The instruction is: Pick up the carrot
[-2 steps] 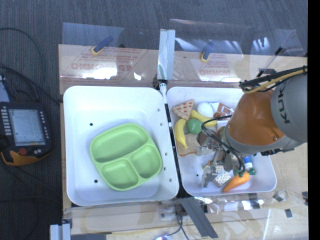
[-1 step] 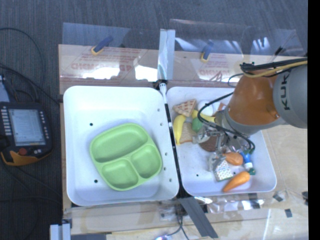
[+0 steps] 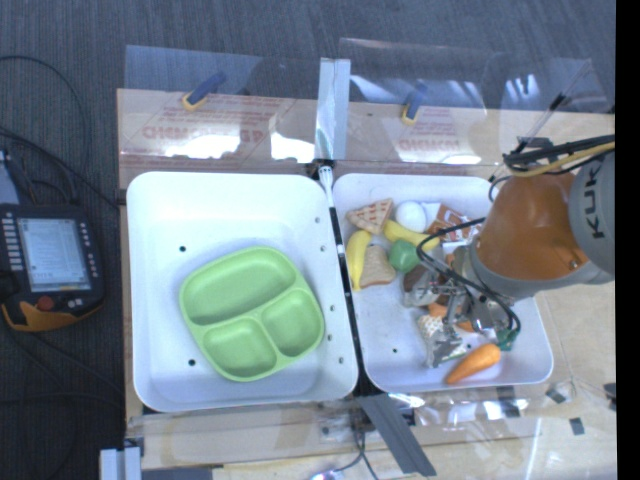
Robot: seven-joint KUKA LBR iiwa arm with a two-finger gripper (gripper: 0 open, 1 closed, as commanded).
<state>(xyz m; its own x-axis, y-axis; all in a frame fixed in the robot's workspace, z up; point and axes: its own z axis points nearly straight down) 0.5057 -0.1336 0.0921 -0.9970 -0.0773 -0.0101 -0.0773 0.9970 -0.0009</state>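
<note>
bright, even light from above. white glare streaks the clear panels behind the white bins, which show only faint shadows. detail is soft.

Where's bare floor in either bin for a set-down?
Left white bin: bare floor all around the green three-compartment plastic tray. Right white bin: bare strip along its near-left corner; the rest is crowded with toy food, the orange carrot beside the claw.

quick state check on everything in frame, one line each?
Orange plastic carrot: lying tilted at the right bin's front edge, not held.
Pincer: low in the right bin, just behind the carrot.
Green three-compartment plastic tray: flat in the left bin.
Yellow plastic banana: lying by the divider in the right bin.
</note>
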